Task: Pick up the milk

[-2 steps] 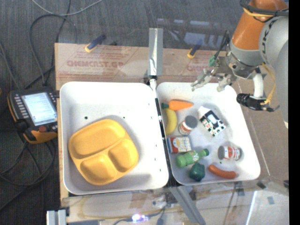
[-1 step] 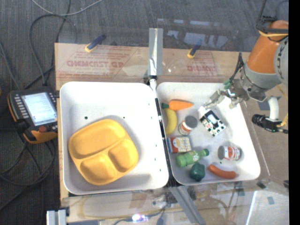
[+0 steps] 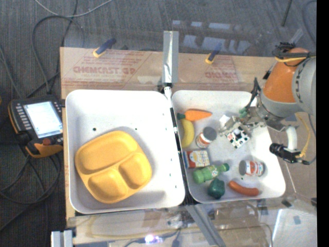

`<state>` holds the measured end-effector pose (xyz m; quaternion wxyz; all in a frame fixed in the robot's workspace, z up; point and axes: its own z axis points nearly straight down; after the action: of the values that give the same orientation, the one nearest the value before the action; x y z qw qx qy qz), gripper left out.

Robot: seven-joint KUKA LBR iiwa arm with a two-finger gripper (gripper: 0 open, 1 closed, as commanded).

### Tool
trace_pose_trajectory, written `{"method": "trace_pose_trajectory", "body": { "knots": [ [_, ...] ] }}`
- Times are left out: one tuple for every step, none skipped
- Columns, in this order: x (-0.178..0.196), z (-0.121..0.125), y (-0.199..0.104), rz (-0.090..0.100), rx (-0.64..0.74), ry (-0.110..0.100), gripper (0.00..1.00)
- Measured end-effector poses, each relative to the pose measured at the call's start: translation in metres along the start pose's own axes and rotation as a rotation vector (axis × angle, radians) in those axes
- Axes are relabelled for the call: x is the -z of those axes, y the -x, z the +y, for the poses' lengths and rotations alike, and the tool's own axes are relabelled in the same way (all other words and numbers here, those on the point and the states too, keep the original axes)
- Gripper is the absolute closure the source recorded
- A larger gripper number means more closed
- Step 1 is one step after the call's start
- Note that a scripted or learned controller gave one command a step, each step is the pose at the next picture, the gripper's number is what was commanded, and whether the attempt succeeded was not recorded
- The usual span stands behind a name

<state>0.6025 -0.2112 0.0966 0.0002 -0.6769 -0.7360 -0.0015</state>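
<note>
1. Milk: small black-and-white patterned carton, tilted, in right bin, far-right part, just beside gripper.
2. Gripper: low over right bin's far-right part, at the carton's far edge; cannot tell whether apart, together or clamped.
3. Arm: grey with orange band, entering from right.
4. Carrot: far-left of right bin.
5. Banana: along left wall, near side of carrot.
6. Tin: right of banana.
7. Red-labelled packet: near side of tin.
8. Green bottle: lying, centre.
9. Can: on its side, right.
10. Sausage: near-right corner.
11. Yellow tray: in left bin, three compartments.
</note>
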Motion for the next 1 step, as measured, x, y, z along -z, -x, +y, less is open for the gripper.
{"method": "trace_pose_trajectory", "body": {
  "knots": [
    [0.0073, -0.0009, 0.0002, 0.0, -0.001, -0.003, 1.0]
  ]
}}
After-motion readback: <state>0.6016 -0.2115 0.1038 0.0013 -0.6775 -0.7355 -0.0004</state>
